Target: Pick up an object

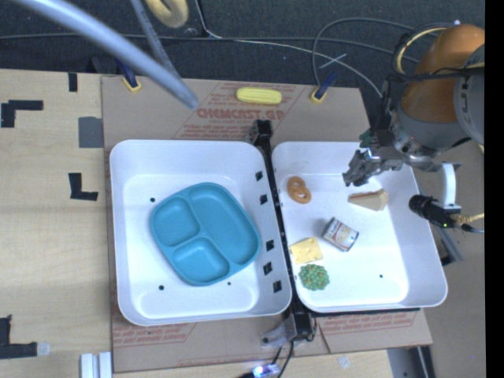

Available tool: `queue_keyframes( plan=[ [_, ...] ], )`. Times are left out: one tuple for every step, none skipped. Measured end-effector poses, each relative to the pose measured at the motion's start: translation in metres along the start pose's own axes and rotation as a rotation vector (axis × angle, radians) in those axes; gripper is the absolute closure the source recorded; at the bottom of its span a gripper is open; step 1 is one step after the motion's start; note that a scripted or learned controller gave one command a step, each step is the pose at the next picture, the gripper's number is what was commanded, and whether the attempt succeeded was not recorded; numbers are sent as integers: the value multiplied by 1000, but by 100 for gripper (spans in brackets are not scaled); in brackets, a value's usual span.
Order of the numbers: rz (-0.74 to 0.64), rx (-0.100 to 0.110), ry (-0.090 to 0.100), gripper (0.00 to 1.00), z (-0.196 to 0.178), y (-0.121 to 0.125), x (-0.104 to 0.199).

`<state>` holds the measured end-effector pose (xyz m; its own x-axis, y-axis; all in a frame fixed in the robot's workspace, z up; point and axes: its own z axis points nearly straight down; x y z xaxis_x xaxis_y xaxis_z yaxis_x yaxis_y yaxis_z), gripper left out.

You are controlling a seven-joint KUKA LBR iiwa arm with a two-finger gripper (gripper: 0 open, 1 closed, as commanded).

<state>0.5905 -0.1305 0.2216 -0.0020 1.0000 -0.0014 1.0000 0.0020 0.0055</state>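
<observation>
From the overhead camera you have the gripper (358, 170) hanging over the upper part of the right bin (425, 286), and you cannot tell from this angle whether it is apart or together; nothing shows held in it. The nearest thing to take is the pale wedge (369, 200), which lies just below and slightly right of the gripper, close beside it. Its long axis runs roughly left to right across the bin, with the thin tip toward the left. So your coming move is likely a short shift down the picture and then a descent, with the closing direction set across the wedge's short width.

Other things sit farther off: the small brown ring (298, 189) to the left, the little tin (341, 234) below, then the yellow block (305, 250) and the green lump (314, 276). Nothing stands between the gripper and the wedge. The blue divided plate (205, 232) lies in the left bin (126, 235), well apart.
</observation>
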Motion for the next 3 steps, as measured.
queue_keyframes(
  plan=[
    [0,1,0,100,-45,-3,4],
    [-4,5,2,100,-46,6,60],
    [-3,7,2,100,-36,2,107]
  ],
)
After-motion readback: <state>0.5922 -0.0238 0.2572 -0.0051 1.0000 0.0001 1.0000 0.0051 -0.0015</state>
